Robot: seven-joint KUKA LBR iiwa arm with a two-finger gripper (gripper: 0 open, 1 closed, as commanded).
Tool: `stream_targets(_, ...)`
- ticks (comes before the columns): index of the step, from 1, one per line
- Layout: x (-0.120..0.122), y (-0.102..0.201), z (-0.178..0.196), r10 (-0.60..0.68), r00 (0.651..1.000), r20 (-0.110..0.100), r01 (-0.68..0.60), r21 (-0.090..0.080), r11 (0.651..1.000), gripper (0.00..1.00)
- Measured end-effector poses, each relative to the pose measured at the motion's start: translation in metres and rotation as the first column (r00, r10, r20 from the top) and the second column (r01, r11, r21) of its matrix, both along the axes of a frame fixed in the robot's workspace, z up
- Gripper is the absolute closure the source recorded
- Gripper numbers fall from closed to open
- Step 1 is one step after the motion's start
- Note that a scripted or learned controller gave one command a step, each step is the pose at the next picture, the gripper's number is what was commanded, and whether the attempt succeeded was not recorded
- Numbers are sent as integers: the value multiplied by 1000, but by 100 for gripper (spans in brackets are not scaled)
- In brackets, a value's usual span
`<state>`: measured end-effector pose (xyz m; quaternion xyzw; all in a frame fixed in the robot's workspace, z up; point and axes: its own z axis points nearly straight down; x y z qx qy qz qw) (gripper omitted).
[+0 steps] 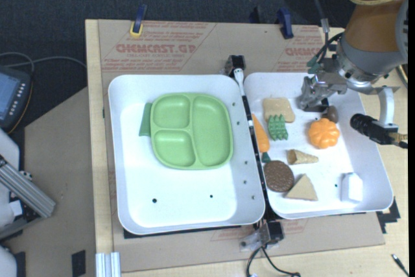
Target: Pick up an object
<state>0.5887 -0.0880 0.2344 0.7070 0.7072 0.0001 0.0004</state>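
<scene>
In the right bin point(373, 165) my gripper point(314, 100) hangs low over the back part, just right of a tan bread slice point(277, 108). An orange pumpkin-shaped toy point(323, 133) lies just in front of the gripper. A small brown piece point(332, 114) sits right beside the gripper, partly hidden by it. Nothing shows as lifted.
The right bin also holds a green ridged piece point(277, 127), an orange carrot point(260, 133) by the left wall, a round brown cookie point(279, 175), two tan wedges point(301, 156) point(302, 189) and a white block point(353, 187). The left bin point(130, 159) holds a green divided plate point(191, 130).
</scene>
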Motion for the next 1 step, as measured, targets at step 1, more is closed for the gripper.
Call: stream_targets(1, 1, 1, -20, 0, 1000, -4, 0, 1, 1000, 100)
